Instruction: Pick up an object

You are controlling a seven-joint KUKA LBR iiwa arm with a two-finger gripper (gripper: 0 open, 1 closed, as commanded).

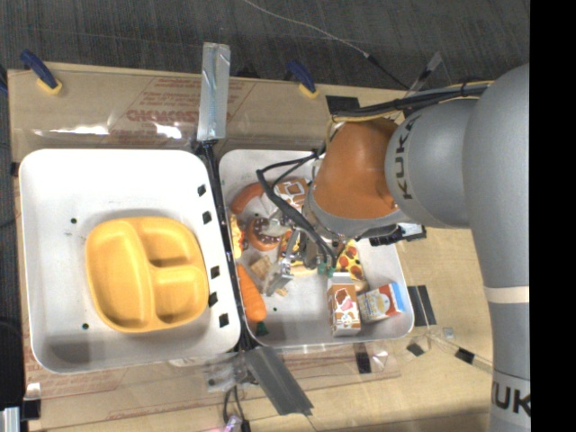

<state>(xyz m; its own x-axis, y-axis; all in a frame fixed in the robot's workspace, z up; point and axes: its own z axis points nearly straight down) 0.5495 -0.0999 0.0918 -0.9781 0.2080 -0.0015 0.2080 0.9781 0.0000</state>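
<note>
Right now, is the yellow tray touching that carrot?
Apart. The camera view shows the yellow tray in the left bin, the carrot in the right bin, with both bins' rims between them.

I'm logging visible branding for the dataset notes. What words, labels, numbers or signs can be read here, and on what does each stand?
"KU", the start of the maker's name, cut off by the frame edge: grey arm, lower right, at.
"KU", partly seen: arm's wrist housing.
Red print on the clear plastic sheet behind the bins: too blurred to read.
Printing on the small cartons in the right bin: too small to read.
</note>
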